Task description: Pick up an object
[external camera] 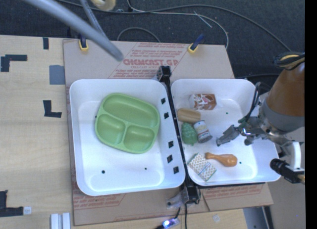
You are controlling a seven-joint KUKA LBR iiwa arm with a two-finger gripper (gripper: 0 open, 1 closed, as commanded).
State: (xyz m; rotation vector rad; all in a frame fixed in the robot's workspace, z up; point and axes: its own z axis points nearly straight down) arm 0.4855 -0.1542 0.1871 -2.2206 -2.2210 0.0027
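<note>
White plastic bins sit side by side on the bench (29, 124). The left bin (81, 173) holds a green divided plate (128, 122). The right bin (247, 173) holds a red-and-white packet (204, 101), a tan roll (188, 115), a small can (201, 130), a green toy (188, 134), a checkered pouch (202, 167) and an orange drumstick (222, 159). The pincer (224, 138) hangs over the right bin, above the drumstick, fingers spread, gripping nothing
</note>
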